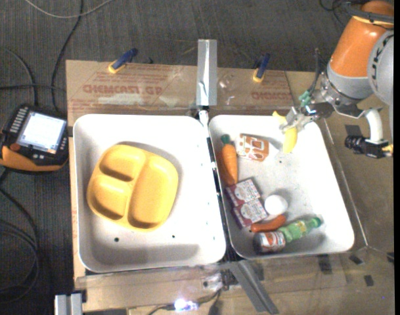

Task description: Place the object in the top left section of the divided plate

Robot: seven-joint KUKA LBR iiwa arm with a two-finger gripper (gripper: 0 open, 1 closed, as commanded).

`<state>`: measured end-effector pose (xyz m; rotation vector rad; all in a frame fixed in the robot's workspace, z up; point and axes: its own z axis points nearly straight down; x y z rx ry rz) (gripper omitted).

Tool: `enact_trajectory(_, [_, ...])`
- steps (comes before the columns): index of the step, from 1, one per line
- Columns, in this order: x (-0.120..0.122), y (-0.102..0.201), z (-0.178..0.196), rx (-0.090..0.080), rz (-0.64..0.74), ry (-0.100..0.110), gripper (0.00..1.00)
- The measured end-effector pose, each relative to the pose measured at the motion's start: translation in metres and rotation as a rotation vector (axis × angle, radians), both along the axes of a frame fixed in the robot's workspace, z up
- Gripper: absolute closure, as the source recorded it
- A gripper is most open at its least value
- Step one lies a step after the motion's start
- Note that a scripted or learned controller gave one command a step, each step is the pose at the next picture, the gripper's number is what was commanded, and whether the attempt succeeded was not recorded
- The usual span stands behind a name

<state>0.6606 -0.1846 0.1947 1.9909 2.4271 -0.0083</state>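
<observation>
Faint reddish print runs across the clear sheet (pixel 131 90) taped behind the bins, too washed out to read, and the small packets' (pixel 247 201) labels are too small to read.

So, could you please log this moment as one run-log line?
gripper: above right bin's top edge, on yellow banana | yellow divided plate: left bin, nothing in it | placement: not yet done

Right white bin (pixel 337 195) holds orange carrot (pixel 228 163), orange-white snack packet (pixel 254 147), two pink sachets (pixel 247 201), white egg (pixel 275 205), red sausage (pixel 268 224), green bottle (pixel 299 228), red-labelled can (pixel 270 241); grey-orange pendant (pixel 32 138) left of bench.
</observation>
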Motion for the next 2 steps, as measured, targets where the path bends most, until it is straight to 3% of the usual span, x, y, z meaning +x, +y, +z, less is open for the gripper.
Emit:
enact_trajectory(1, [-0.071,0.050,0.051,0.007,-0.099,0.000,1.00])
enact_trajectory(2, [-0.177,0.106,0.068,0.007,-0.108,0.001,1.00])
